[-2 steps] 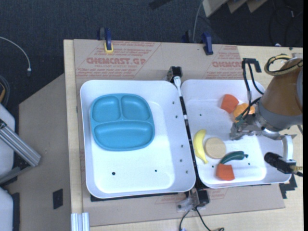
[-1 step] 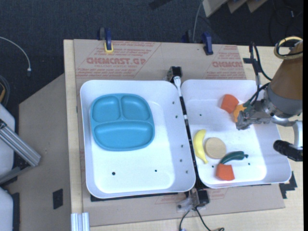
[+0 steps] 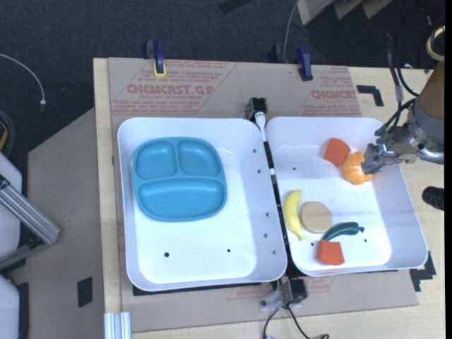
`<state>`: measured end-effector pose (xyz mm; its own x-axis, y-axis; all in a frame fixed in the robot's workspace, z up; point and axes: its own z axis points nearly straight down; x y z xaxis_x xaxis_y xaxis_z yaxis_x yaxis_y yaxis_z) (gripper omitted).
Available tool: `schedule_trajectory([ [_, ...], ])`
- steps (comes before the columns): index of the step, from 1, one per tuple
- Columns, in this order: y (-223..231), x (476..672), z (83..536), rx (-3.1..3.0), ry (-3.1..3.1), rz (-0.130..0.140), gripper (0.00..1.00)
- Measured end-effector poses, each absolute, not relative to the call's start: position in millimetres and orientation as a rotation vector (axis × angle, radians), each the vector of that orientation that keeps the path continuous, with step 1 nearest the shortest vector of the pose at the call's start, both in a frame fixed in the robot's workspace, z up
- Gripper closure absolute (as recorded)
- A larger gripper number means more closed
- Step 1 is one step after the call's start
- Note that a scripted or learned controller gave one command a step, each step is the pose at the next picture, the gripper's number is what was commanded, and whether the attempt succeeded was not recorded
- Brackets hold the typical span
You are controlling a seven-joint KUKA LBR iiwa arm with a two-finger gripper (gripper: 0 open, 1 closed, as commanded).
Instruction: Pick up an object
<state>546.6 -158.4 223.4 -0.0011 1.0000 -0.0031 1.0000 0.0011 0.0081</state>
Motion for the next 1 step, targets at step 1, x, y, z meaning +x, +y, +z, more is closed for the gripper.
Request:
schedule_trajectory([
  [1, -163.6, 552.4, 269.1, 2.215, 2.217, 0.005, 1.00],
])
